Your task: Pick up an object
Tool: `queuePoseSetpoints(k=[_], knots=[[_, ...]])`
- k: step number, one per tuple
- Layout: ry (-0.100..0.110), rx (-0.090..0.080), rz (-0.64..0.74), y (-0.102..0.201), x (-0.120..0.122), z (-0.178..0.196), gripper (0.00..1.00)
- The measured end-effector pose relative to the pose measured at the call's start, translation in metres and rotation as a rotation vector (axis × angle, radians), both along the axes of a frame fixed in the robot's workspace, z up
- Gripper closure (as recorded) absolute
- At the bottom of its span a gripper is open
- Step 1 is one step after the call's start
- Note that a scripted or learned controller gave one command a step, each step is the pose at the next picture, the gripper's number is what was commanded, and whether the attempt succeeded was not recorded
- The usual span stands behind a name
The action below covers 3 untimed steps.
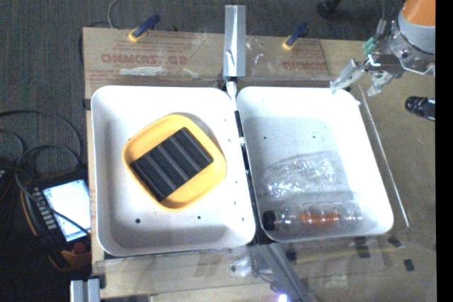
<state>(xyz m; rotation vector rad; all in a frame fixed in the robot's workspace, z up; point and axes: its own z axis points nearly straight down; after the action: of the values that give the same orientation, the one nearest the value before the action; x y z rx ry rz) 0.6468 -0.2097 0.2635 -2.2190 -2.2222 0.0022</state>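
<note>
The claw [361,74] hangs with its two fingers spread apart and nothing between them, above the far right corner of the right bin [368,152], well apart from the clear plastic bottle [315,217] lying along that bin's near wall and the crumpled clear packet [301,175] beside it; either slick, see-through item could slip a pinch, while the yellow-and-black tray [175,160] rests in the left bin [113,109] on the surface [170,56]

Ridged tray [175,161] in left bin [113,223]; bottle [315,217] before crumpled wrapper [303,174] in right bin [311,113]
</note>
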Motion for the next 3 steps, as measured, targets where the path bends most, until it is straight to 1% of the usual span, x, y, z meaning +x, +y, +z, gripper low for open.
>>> queuePoseSetpoints(k=[1, 2, 3], knots=[[-0.003, 0.0, 0.072, 0.056, -0.022, -0.169, 0.0], [-0.002, -0.001, 0.235, 0.014, -0.082, -0.109, 0.0], [-0.016, -0.007, 0.262, 0.023, -0.106, -0.168, 0.0]])
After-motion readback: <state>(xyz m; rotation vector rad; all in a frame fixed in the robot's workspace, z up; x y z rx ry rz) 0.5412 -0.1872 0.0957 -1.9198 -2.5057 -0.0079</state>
